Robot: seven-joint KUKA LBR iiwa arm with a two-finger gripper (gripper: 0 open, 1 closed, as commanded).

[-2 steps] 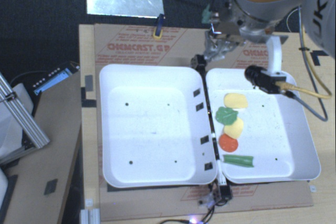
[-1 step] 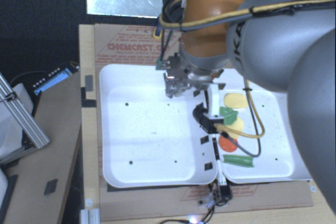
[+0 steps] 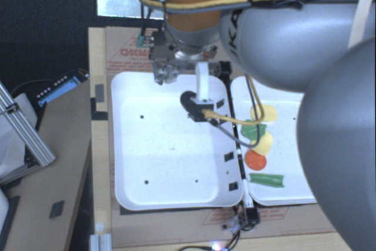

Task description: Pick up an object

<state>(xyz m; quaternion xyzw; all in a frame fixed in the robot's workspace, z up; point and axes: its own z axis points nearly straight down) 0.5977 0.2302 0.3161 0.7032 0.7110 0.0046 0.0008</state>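
Hovering over the back rim of the shallow white plastic left bin [image 3: 126, 144], the pincer [image 3: 166, 70] hangs under the grey arm. How far open it is cannot be told from this angle, and nothing is seen in its grasp.

Candidates all lie in the shallow white right bin [image 3: 285, 126], near the wall it shares with the left bin:
- an orange-red round piece [image 3: 255, 159]
- a yellow rounded piece [image 3: 265, 141] touching it
- a green lump [image 3: 251, 131] behind that
- a long green block [image 3: 267, 179] towards the front, apart from the cluster

Judgement: the approach is not yet begun. The green block looks the cleanest target. Descend straight and close across its narrow width. Stay off the shared wall, since open floor lies on the side away from the left bin.
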